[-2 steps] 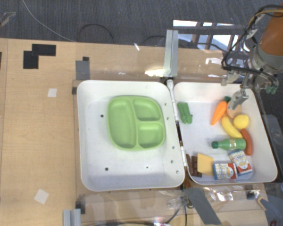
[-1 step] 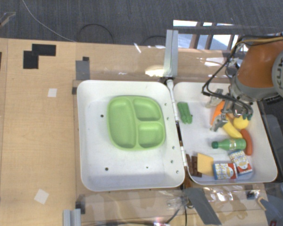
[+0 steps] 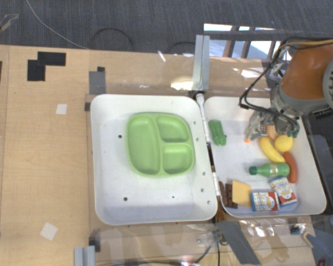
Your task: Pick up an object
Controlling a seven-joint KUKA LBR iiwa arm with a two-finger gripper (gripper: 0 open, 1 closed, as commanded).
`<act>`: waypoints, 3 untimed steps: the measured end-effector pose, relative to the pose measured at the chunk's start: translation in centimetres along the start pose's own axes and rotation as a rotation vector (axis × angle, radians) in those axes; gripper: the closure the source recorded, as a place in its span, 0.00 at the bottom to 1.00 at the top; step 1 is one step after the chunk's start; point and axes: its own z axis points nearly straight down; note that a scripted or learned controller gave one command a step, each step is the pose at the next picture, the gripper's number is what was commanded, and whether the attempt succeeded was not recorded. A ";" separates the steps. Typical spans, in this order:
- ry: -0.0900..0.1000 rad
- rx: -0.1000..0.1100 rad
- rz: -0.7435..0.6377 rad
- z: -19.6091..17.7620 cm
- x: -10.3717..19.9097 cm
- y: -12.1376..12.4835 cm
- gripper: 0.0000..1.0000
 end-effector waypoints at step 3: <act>0.020 -0.008 -0.401 -4.4 9.3 1.7 1.00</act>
